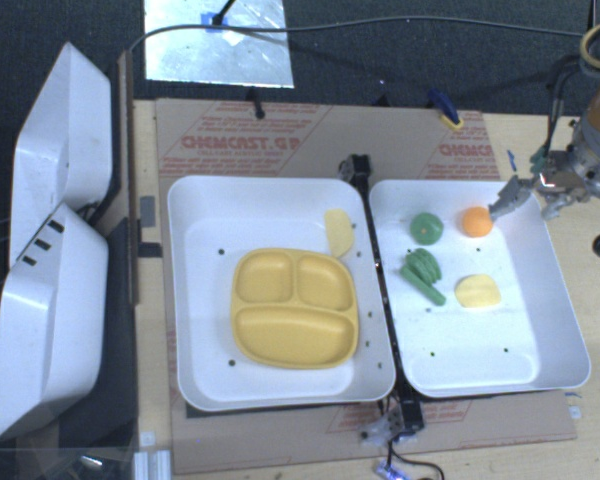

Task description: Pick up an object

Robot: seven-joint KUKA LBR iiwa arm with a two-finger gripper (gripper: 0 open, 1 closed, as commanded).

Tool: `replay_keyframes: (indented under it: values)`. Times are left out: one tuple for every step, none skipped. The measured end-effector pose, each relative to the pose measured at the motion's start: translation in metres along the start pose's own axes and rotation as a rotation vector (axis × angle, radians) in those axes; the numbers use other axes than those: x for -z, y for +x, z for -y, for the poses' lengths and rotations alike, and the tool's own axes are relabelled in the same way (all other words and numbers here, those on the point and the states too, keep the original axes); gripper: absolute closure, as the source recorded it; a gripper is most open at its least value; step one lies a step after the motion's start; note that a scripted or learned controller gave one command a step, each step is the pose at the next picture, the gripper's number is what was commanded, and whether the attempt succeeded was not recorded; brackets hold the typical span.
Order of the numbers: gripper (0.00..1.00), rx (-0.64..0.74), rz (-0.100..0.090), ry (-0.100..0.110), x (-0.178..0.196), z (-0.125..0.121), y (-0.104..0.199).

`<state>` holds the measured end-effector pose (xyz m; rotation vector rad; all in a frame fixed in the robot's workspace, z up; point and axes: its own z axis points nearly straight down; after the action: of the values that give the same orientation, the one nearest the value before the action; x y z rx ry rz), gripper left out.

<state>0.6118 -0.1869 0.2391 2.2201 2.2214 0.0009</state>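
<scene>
The right bin (pixel 550 308) holds an orange ball (pixel 477 222), a round green item (pixel 426 228), a green leafy vegetable (pixel 422 273) and a pale yellow lump (pixel 477 291). My gripper (pixel 532 204) hangs over the bin's upper right corner, just right of the orange ball. It is open, with nothing between its fingers. The left fingertip (pixel 507 200) is close to the ball but apart from it.
The left bin (pixel 195 268) holds a yellow divided plate (pixel 295 308) and a pale yellow piece (pixel 339 232) by its right wall. A black clamp (pixel 357 166) sits between the bins at the back. White casings (pixel 55 238) stand at far left.
</scene>
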Motion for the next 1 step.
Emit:
replay_keyframes:
  values:
    - [0.00,0.000,-0.003,0.012,-0.1406,0.0420,0.0203]
